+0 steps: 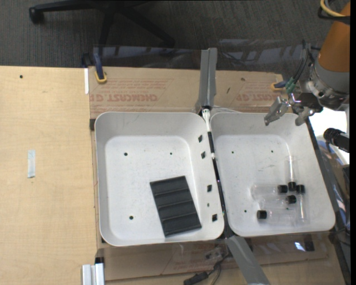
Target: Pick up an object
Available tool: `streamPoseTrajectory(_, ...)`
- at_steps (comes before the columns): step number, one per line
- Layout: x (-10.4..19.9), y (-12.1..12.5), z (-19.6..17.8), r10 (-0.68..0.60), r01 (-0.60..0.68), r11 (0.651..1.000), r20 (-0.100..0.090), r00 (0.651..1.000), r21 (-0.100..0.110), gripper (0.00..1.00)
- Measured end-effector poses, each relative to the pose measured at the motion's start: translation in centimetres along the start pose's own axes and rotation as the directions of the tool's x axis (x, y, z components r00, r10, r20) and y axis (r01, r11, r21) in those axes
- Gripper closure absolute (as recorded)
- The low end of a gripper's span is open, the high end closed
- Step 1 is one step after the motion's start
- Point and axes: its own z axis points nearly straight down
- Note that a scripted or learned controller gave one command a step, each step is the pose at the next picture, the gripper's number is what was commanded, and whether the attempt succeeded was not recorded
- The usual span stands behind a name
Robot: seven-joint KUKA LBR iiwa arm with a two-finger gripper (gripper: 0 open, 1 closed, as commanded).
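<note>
A black ridged pad [175, 205] lies flat in the left bin [111, 133], in the near half of its floor, turned slightly off the bin's edges. It is the one object in that bin and is a candidate for the pick.

The right bin [233, 133], touching the left bin along a shared rim, holds a clear plastic piece [278, 192] with a thin transparent tube, and four small black blocks: three clustered together [291, 191] toward the bin's right wall and one [262, 214] apart, nearer the front rim. The clear piece is hard to trace against the white floor.

The gripper [288, 114] hangs over the far right corner of the right bin, well apart from the pad and from the small blocks. Its two fingers [273, 114] are spread, with nothing between them. Above it the arm's orange band [336, 47] leads off to the right.

Both bins rest on brown cardboard [144, 94] printed with red lettering, which lies on a pale wooden bench [44, 167]. A grey metal bar [208, 75] runs away from the junction of the two bins. Beyond the bench is dark carpet [222, 22], with the black base of a chair [100, 14] standing on it.
</note>
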Motion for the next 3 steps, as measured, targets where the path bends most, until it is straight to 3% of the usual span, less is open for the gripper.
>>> streamPoseTrajectory(1,-3.6,0.9,12.7,-0.031,0.031,1.000,-0.001,1.000,-0.001,0.00)
streamPoseTrajectory(2,-6.0,-2.8,16.9,-0.076,0.076,0.997,-0.013,0.997,-0.024,0.00)
streamPoseTrajectory(3,-6.3,-11.2,17.5,-0.106,0.106,0.994,-0.027,0.994,-0.014,0.00)
